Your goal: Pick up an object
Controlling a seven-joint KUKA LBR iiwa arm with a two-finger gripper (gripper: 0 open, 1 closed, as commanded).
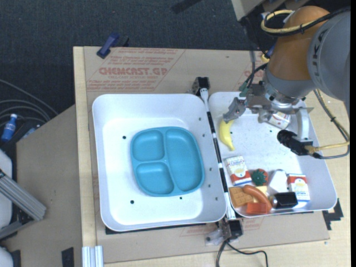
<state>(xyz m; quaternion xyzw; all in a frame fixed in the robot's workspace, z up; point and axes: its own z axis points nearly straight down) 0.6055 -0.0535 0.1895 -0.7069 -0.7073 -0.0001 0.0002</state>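
The right bin's (pixel 320 166) middle floor lies open. A banana (pixel 225 133) hugs its left wall; cartons (pixel 238 170) and toy food crowd its near end. The blue divided plate (pixel 166 160) fills the left bin's (pixel 111 149) centre.

"CHEMCAST GP" on brown board (pixel 133 65)
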